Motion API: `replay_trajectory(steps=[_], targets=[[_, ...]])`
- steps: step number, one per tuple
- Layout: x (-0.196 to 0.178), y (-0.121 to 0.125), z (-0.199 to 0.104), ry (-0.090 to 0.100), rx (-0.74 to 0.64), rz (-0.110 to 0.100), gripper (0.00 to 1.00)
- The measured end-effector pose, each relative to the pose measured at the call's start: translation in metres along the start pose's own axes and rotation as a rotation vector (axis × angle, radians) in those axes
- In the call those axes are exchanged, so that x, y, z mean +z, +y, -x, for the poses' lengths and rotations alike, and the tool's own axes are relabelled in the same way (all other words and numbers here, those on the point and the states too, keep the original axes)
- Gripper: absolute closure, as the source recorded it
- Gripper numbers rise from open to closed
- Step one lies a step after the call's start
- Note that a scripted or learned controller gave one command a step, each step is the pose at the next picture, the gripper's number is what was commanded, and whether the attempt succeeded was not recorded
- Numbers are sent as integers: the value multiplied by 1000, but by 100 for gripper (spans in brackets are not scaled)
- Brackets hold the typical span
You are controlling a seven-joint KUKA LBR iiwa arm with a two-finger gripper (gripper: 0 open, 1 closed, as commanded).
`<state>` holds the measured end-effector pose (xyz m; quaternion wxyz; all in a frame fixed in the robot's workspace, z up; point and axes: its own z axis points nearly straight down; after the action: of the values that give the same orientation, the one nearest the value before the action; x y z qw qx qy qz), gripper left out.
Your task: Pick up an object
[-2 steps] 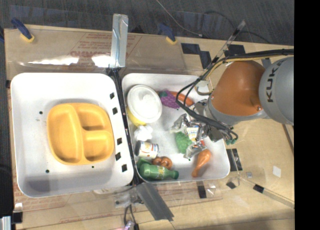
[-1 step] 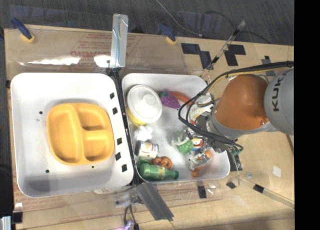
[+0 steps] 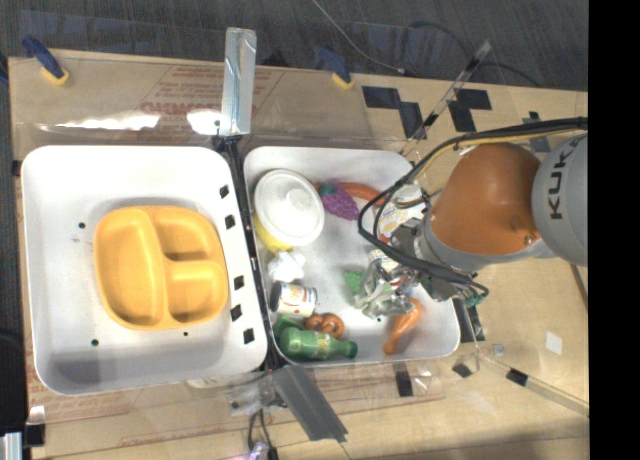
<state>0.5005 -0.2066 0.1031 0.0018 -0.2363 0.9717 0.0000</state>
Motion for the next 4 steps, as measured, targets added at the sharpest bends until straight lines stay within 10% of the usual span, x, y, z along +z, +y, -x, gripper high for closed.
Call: replay_trajectory(steps=[1,2,4], targets=[[-180,-18,46,-8,153,-11,100],[-71,-3,52,6,-157,6,100],[-144,75,73,1,100,0,100]])
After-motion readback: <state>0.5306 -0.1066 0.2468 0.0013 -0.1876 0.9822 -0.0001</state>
